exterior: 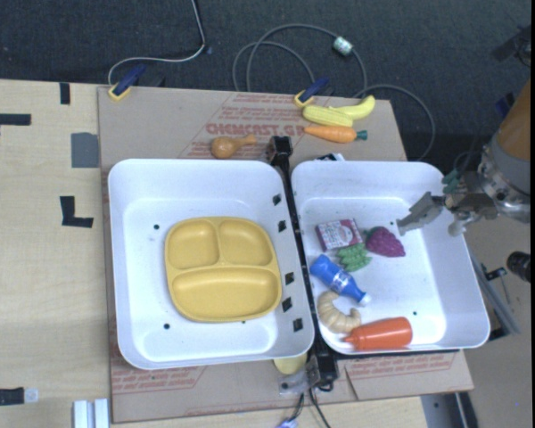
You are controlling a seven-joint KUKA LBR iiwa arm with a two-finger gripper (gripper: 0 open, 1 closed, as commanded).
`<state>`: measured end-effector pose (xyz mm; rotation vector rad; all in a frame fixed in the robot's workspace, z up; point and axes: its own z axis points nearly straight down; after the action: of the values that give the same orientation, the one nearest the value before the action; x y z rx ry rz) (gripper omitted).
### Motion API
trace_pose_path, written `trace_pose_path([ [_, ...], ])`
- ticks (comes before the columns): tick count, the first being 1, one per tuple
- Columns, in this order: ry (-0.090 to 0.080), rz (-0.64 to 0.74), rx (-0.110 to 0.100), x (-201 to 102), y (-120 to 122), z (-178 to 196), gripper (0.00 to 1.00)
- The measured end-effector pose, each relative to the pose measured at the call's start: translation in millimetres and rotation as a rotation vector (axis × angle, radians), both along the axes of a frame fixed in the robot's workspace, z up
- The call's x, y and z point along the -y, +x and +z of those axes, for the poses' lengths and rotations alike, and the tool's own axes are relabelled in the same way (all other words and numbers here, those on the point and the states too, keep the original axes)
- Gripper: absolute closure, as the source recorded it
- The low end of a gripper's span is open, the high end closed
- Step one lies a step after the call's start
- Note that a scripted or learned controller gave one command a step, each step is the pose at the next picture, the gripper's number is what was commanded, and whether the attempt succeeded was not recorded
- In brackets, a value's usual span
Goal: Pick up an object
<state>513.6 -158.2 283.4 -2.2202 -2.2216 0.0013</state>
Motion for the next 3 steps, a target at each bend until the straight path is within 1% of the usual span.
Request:
trace_pose_path([
  [1, 0.000, -0.004, -0.009, 66.2, 27.6, -118.5, 0.00],
  [2, -0.003, 0.005, 0.004, 12.2, 71.4, -199.0, 0.00],
  [3, 0.002, 0.002, 0.014, 12.7, 74.4, -181.1, 1.00],
])
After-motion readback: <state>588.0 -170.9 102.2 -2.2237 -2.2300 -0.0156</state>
